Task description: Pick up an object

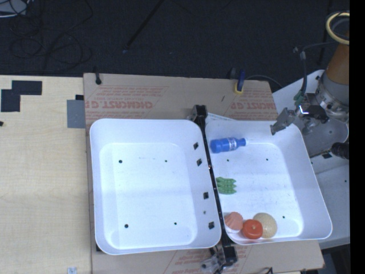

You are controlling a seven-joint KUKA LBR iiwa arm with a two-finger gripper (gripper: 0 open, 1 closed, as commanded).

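The right bin (317, 194) holds several small objects. A blue bottle (227, 145) lies on its side at the far left corner. A green ridged piece (226, 185) rests by the left wall. At the near left corner a pink round item (232, 220), a red ball (252, 229) and a beige ball (266, 224) sit close together. My gripper (294, 124) hangs over the bin's far right corner, well above the floor and apart from every object. It is open with nothing between its fingers.
The left bin (91, 153) sits beside the right one, joined by a black divider with clips (206, 170). Both rest on a cardboard sheet (142, 96). A blue-and-yellow clamp (240, 81) stands at the cardboard's far edge. The arm's grey body (333, 104) fills the right side.
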